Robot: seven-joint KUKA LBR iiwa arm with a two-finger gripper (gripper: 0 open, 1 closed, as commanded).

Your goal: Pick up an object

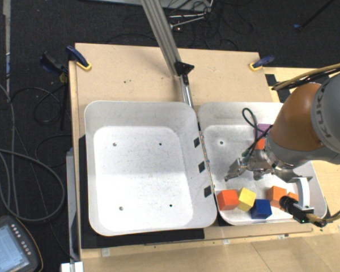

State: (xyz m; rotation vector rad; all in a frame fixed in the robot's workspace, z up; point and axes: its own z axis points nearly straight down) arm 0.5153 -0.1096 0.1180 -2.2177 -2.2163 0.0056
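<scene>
My gripper hangs over the middle of the right bin, its metal fingers pointing left and down. I see nothing between them. Just below it, along the bin's front wall, lie an orange block, a yellow block and a blue block. Another orange block sits right of those, partly under the arm. A purple piece and a small orange piece peek out beside the wrist. The arm's body hides much of the bin's right side.
The left bin stands beside the right one, their walls touching at the centre. A slanted metal pole crosses the back of the bench. A black cable loops off the wrist. Clamps mark the board's far corners.
</scene>
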